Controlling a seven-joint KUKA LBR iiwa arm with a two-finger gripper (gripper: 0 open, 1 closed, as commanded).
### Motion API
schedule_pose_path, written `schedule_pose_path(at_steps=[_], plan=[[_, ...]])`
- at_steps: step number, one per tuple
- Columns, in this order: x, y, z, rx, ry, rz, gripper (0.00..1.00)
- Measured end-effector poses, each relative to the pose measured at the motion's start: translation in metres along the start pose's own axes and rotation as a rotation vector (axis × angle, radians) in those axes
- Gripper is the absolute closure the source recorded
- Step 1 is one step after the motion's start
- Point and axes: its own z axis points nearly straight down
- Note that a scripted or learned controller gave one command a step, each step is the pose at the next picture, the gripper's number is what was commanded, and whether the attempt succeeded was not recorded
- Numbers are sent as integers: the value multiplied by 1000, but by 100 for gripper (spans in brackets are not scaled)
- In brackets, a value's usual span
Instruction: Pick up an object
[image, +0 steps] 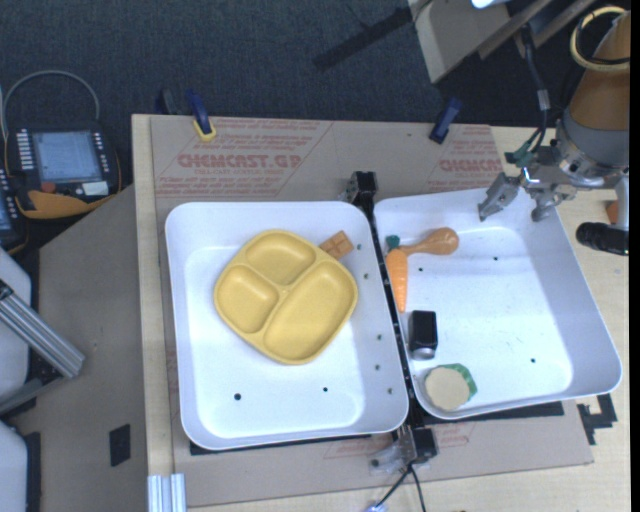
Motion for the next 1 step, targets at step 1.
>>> schedule_pose_path(at_steps=[1], plan=[[1, 3, -10, -16, -3, -3, 0]])
